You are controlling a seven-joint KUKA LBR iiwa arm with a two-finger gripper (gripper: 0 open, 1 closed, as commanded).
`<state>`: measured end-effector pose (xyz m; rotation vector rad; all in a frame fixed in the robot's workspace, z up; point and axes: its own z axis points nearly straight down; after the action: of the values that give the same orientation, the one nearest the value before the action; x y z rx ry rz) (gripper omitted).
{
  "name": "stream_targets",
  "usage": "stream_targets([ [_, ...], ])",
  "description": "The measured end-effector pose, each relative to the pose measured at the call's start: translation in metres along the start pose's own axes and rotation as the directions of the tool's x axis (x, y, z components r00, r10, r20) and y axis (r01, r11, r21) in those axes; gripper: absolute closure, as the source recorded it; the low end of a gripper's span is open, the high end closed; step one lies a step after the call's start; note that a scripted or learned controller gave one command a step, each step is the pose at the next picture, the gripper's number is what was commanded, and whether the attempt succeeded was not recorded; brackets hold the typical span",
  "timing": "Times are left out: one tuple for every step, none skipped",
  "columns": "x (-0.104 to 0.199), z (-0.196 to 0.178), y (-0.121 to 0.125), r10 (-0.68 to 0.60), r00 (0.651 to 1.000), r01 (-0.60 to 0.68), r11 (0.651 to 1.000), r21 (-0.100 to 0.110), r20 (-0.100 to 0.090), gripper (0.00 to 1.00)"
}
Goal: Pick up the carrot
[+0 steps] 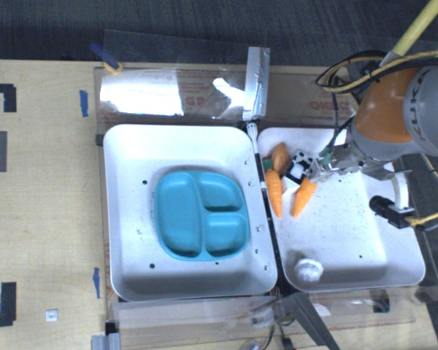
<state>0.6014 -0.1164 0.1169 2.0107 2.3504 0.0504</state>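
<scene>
Carrot (303,196): right bin (365,268), far left part, tilted.
Gripper (323,165): at the carrot's far end; grip cannot be told.

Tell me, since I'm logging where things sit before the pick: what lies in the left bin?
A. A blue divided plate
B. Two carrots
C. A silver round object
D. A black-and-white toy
A. The blue divided plate lies in the middle of the left bin, while the carrots and the silver round object are in the right bin.
</scene>
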Motion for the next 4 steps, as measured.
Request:
stream_targets([
  [0.008, 0.010, -0.029, -0.138, 0.990, 0.138, 0.990, 0.006, 0.008, 1.00],
  [0.060, -0.066, 0.000, 0.168, 0.986, -0.167, 0.984, 0.059, -0.005, 1.00],
  [0.059, -0.065, -0.001, 0.169, 0.986, -0.169, 0.984, 0.061, -0.004, 0.00],
  [0.029, 0.029, -0.030, 0.187, 0.982, -0.186, 0.981, 0.053, -0.005, 0.00],
])
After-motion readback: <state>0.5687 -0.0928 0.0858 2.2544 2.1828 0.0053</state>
